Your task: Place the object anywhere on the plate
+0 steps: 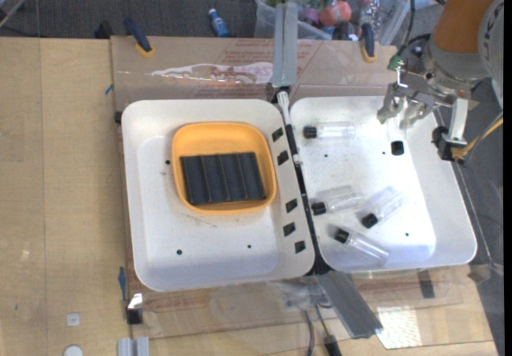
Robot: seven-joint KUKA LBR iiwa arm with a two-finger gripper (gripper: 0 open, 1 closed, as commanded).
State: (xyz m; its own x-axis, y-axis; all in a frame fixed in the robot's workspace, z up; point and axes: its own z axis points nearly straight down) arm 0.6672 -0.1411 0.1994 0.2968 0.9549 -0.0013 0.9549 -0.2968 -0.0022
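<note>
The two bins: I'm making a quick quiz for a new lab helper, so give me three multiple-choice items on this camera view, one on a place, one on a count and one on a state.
1. Where is the orange plate?
A. In the left bin
B. In the right bin
C. On the bare bench

2. How many clear vials with black caps lie in the right bin?
A. One
B. Four
C. Seven

3. How do the vials lie?
A. Standing upright
B. Stacked on the plate
C. On their sides

Answers:
1. A: the plate sits in the left bin, with a dark ribbed insert on it.
2. B: one vial near the top, three lower down.
3. C: each vial shows its full length flat on the bin floor.
</note>
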